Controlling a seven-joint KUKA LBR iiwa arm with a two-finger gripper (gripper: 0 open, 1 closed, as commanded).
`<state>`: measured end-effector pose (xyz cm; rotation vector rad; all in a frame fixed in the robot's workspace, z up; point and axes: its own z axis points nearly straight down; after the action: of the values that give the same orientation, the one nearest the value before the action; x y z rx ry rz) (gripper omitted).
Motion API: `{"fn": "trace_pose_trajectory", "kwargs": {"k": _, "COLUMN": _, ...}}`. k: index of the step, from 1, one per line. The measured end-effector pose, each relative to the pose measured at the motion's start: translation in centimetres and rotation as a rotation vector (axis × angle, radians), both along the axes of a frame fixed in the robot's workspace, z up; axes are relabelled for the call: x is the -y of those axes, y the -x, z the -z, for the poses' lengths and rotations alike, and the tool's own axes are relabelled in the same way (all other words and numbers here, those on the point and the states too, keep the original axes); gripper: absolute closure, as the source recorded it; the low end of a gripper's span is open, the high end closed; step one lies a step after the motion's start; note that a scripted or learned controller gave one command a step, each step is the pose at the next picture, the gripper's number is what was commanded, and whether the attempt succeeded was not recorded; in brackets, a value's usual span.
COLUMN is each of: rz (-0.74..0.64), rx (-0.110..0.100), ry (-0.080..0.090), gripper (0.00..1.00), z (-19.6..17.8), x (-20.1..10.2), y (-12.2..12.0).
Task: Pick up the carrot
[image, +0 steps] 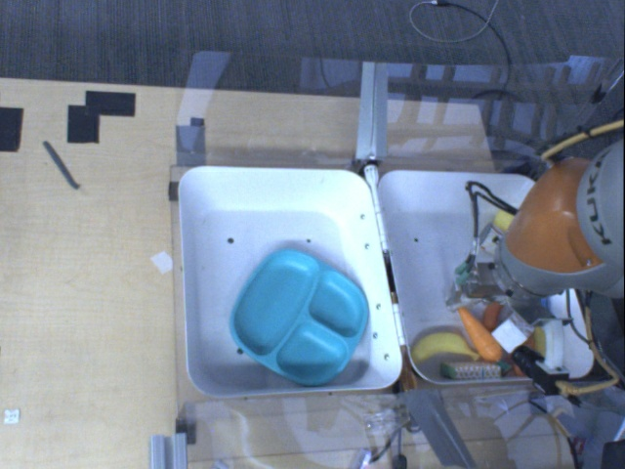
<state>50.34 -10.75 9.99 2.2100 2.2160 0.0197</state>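
The orange carrot [479,332] lies at a slant in the right bin [425,252], near its front right corner. Its upper end points up toward my gripper [475,285], which hangs just above and behind that end. The grey arm with its orange band [552,228] comes in from the right and covers the bin's right part. Nothing shows lifted off the bin floor.
A yellow banana [439,345] lies left of the carrot, with a dark ridged piece [471,369] in front of it. A red item [491,313] and a white block [510,335] crowd the carrot's right side. The left bin [210,262] holds a blue divided plate [300,316].
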Motion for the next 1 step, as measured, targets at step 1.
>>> {"fn": "trace_pose_trajectory", "kwargs": {"k": 1, "rz": 0.083, "rx": -0.016, "ry": 0.0, "gripper": 1.0, "z": -3.8, "x": -2.39, "y": 0.11}}
